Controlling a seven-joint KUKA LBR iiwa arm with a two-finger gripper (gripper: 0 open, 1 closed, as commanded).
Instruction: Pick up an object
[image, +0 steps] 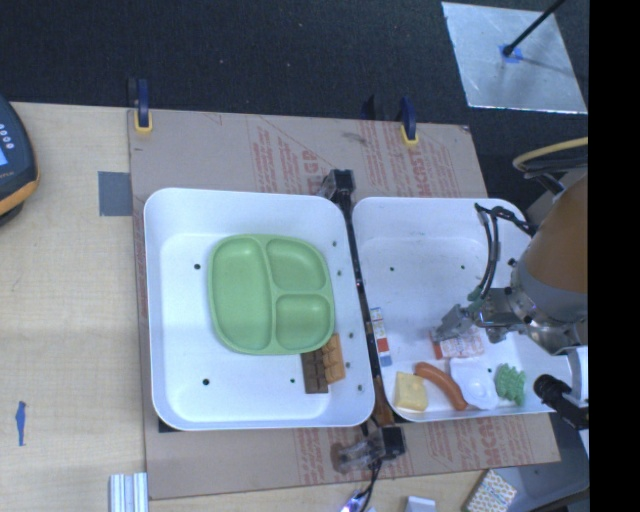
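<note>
My gripper hangs low over the right bin, near its right side, on the grey arm reaching in from the right. Just beneath and slightly in front of it lies a small red-and-white packet. Along the bin's front edge sit a yellow block, an orange-red sausage, a white piece and a green broccoli-like piece. Nothing shows in the gripper's grasp.
The left bin holds a green divided plate and a brown bar at its front right. A thin packet lies against the divider between the bins. Black cables loop beside the arm at the right bin's far right corner.
</note>
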